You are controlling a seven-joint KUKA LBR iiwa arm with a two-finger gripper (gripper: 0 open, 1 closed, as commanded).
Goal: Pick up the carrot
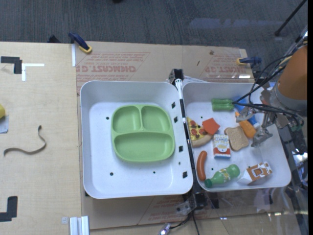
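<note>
Reaching into the right bin (278,159) from 3 o'clock with the gripper (260,133), and hanging low just beside the carrot (247,129) on its 3 o'clock side, possibly touching it. Revealing too little at this slant to tell whether the gripper is spread or pressed together, and showing nothing plainly pinched in it. Finding the carrot as a short orange piece toward 2 o'clock in the bin, lying at 1 o'clock of the bread slice (238,138) and just beside it, with the green vegetable (222,104) off at 10 o'clock and the red wedge (211,126) well apart at 9 o'clock. Judging it a toy: probably light, stiff and smooth-skinned, likely to roll or squirt sideways under an off-centre squeeze, and hardly fragile. Favouring a hold across the thick middle, square to the long axis, not the tapering end. Crowding the approach with the bread on one side, so risking a nudge of that slice when closing. Leaving the green plate (143,133) in the left bin (90,146) out of the matter.
</note>
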